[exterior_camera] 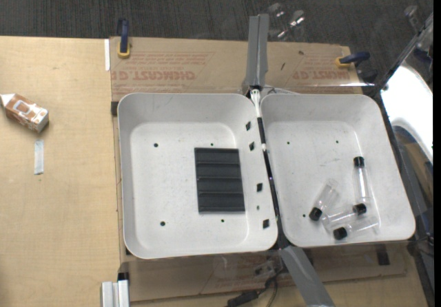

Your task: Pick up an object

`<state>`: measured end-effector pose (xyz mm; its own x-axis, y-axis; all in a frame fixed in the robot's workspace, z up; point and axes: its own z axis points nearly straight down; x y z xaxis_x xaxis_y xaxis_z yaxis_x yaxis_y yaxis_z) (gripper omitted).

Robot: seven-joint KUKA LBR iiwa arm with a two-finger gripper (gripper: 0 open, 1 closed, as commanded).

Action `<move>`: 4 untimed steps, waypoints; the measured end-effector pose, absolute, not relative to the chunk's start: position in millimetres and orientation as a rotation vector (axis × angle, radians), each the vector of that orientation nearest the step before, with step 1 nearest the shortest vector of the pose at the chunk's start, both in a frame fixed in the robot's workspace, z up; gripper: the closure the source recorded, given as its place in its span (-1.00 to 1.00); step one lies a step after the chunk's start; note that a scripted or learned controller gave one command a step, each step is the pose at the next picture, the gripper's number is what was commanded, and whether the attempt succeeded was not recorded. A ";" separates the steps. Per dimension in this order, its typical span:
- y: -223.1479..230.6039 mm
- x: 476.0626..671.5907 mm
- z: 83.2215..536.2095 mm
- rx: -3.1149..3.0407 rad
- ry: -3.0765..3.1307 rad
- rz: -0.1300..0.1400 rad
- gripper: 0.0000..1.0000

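Observation:
A black ribbed rectangular block lies flat in the middle of the left bin. In the right bin, several clear plastic tubes with black caps are clustered at the near right. One tube lies lengthwise with its cap pointing to the far side. A shorter tube lies slanted with its cap at the lower left. Two more tubes lie crossed close to the bin's front wall.
Both bins rest on a cardboard sheet held by clamps at the back corners. A grey post stands behind the seam between the bins. A small printed box lies on the wooden bench at far left. A pale arm part shows at the right edge.

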<state>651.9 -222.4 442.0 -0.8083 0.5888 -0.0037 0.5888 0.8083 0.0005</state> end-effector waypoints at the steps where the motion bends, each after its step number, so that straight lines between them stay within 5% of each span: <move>1: -222.3 651.9 442.0 0.971 2.984 -0.001 -1.00; 2: -222.3 653.0 451.6 0.969 2.981 -0.002 1.00; 3: -222.3 653.0 451.5 0.969 2.981 -0.002 -1.00; 4: -222.3 654.2 460.5 0.967 2.979 -0.003 1.00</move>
<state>654.2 -222.3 460.5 -0.8093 0.5873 -0.0101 0.5873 0.8094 0.0014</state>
